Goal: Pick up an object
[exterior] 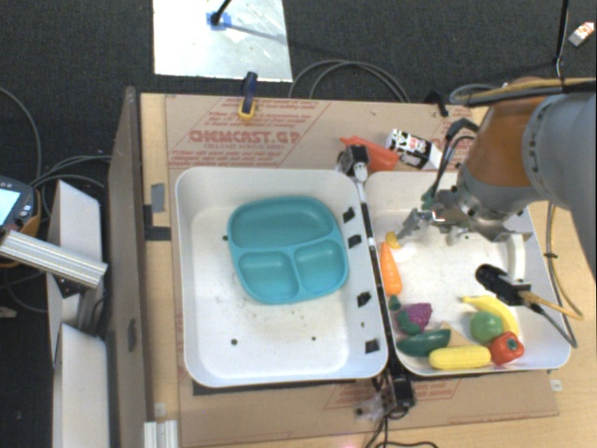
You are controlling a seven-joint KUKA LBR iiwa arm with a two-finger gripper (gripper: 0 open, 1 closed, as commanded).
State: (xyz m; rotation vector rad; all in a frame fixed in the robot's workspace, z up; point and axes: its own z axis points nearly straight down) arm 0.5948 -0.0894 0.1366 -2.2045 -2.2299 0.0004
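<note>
We see the gripper (422,222) hanging over the right bin (536,343), near its left wall, and we cannot tell its state or whether it has anything. Just below it lies a toy carrot (389,268). Further down sit a purple vegetable (416,315), a cucumber (424,343), a corn cob (458,357), a banana (492,308) and a tomato (506,347). The left bin (210,343) carries a teal divided plate (287,248).

Desk (280,124) with 2 white bins

Cardboard-topped, it carries the left bin (210,297) and the right bin (550,348) side by side, touching.
</note>
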